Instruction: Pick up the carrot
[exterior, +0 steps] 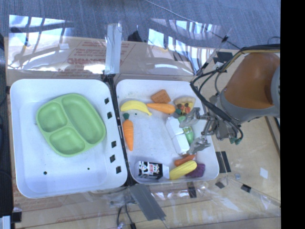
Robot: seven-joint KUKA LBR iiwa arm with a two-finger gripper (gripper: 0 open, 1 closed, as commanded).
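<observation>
A carrot (128, 133) with a green top lies upright along the left side of the right bin (143, 87). A second orange carrot-like piece (161, 108) lies crosswise near the bin's middle back. My gripper (197, 130) hovers over the right side of that bin, well to the right of both, and is open. Its two fingers (192, 115) are spread wide apart, one towards the back and one towards the front. Below the gap between them lie a white block (175, 130) and a small green item (189, 135). Nothing is gripped.
The right bin also holds a banana (135, 107), an orange wedge (161, 96), a pizza-like slice (184, 101), a milk carton (150, 169), a corn cob (183, 170) and a purple piece (198, 170). A green divided plate (70, 124) sits in the left bin (28, 175).
</observation>
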